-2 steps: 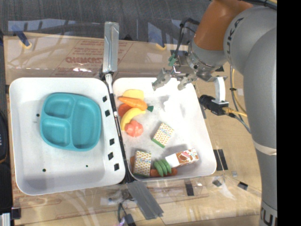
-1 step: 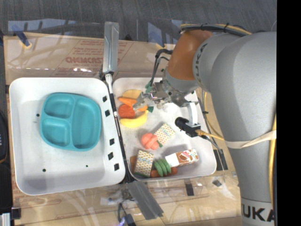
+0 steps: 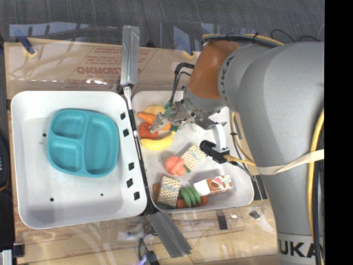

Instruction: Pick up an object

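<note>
- Left bin (image 3: 33,203): a shallow white plastic tray on the table, holding a teal plastic plate with three compartments (image 3: 84,141), lying flat near its middle.
- Right bin (image 3: 242,195): a matching white tray crowded with small toy foods.
- At its upper left, a yellow plastic banana (image 3: 157,143) lies touching an orange carrot-like toy (image 3: 146,117) and a red piece (image 3: 145,130).
- The claw (image 3: 164,119) sits low over this cluster; whether its fingers are wide or narrow, I cannot tell.
- Lower down: a pink toy (image 3: 175,165), two patterned packets (image 3: 193,157), a green ridged vegetable (image 3: 191,196) and a small printed carton (image 3: 216,185).
- The banana looks light, stiff and smooth, probably slippery; gripping across its narrow middle seems safest.
</note>
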{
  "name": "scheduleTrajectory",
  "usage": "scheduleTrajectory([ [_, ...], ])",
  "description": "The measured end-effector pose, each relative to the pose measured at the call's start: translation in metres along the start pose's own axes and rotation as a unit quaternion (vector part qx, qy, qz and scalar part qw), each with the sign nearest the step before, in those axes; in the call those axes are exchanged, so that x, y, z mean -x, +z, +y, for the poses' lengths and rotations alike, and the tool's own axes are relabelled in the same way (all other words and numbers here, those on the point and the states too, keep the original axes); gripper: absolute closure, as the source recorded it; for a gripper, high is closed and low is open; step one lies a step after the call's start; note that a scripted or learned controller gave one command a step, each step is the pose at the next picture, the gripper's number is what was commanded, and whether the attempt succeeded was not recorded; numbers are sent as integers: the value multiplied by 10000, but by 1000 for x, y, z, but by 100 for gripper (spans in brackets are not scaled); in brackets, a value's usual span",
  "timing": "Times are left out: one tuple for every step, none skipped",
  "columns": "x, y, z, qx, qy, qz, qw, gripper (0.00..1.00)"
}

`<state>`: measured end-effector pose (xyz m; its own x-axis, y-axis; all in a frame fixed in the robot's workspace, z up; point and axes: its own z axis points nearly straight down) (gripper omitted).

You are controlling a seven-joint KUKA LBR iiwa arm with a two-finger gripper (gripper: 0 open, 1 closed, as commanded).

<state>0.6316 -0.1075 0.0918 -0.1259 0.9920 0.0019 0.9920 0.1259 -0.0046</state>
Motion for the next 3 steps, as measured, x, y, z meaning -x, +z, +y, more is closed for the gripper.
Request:
scheduleTrajectory([
  [0, -10, 0, -8, -13, -1, 10000, 100],
  [-20, -102, 20, 26, -1065, -17, 9943, 100],
  [-49, -115, 23, -12, 92, -19, 10000, 100],
])
